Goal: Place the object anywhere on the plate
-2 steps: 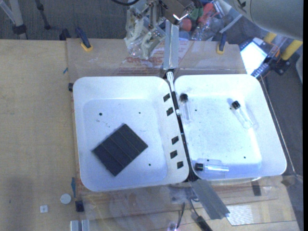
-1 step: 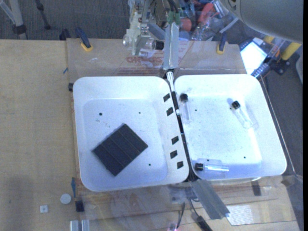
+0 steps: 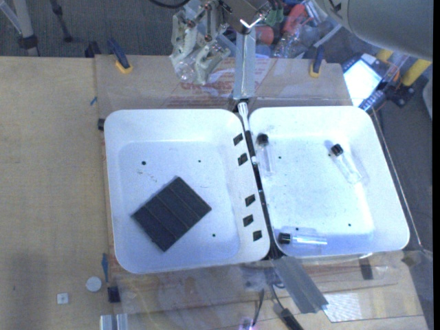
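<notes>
A dark square plate [image 3: 170, 213] lies flat and turned at an angle in the left bin [image 3: 124, 150], towards its front. In the right bin [image 3: 385, 184] lie three clear tubes with black caps. One tube [image 3: 263, 155] rests against the left wall, another tube [image 3: 346, 162] lies at the back right, and a third tube [image 3: 301, 238] lies at the front left. My gripper [image 3: 194, 50] hangs beyond the back edge of the left bin, high above the bench and far from the tubes and the plate. Nothing is visibly held in it.
A ridge with black tabs [image 3: 247, 184] divides the two bins, and a metal post [image 3: 244, 67] rises behind it. The arm's grey body [image 3: 385, 5] fills the top right. Cables and clamps [image 3: 122, 64] sit along the bench's back edge.
</notes>
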`<move>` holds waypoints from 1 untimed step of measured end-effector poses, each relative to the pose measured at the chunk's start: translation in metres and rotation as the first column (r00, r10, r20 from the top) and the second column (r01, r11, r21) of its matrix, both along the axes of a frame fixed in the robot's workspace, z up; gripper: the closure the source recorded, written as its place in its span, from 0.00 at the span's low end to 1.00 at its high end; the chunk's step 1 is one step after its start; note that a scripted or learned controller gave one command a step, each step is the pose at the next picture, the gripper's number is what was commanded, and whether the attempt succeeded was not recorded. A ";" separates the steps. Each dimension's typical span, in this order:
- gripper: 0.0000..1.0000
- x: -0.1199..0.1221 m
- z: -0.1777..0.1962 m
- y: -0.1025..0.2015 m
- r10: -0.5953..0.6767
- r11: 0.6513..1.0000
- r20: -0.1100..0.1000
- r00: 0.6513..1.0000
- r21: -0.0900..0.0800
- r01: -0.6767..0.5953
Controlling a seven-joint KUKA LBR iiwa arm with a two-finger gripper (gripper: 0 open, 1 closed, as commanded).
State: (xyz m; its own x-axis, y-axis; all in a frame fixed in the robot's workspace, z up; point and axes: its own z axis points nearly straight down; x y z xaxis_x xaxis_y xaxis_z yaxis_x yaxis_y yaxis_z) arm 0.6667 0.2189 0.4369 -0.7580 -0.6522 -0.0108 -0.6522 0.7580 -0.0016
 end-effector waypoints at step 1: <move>1.00 0.000 0.000 0.004 0.500 0.866 0.002 0.866 -0.004 -0.500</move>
State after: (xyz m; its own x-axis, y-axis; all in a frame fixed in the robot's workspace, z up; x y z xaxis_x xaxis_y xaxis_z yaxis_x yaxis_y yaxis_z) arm 0.6667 0.2229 0.4367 -0.3301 -0.9439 -0.0096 -0.9439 0.3301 -0.0057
